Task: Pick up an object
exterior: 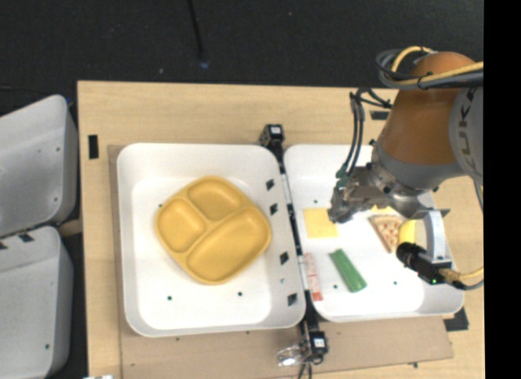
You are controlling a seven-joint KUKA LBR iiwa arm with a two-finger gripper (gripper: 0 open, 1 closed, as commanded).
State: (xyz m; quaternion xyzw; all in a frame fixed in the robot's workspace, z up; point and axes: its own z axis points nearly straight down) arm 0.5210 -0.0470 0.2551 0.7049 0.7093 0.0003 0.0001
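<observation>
On the bench (pixel 98 109), two white bins side by side. Left bin (pixel 138 288): one yellow divided plate (pixel 213 228) near its middle, lying flat, three compartments, nothing in them that I can make out.

Right bin (pixel 326 162): this is where I am. My arm (pixel 423 125) comes in from 3 o'clock, its orange band and grey wrist covering the bin's upper right. Three small things lie on the floor below me.

Green stick (pixel 348 270), long and narrow, flat on the floor at the bin's 6 o'clock. Long axis runs from about 11 o'clock to 5 o'clock.

Yellow square (pixel 319 224), flat, toward the bin's 9 o'clock side, near the divider.

Pizza slice (pixel 386 230), small toy wedge, toward the bin's 3 o'clock side, partly tucked under my wrist hardware.

My gripper (pixel 343 206): dark, low over the floor, at the yellow square's upper right corner. From my tips the square lies at about 8 o'clock, just beside or touching; I cannot tell which. Whether my jaws are spread or pressed together I cannot tell; the wrist shadows them. Nothing visibly between them.

Judgement: the yellow square is the nearest candidate. It is thin and flat, so a pinch may slide off. The green stick, at 6 o'clock from me and apart, would want my jaws across its short width.
</observation>
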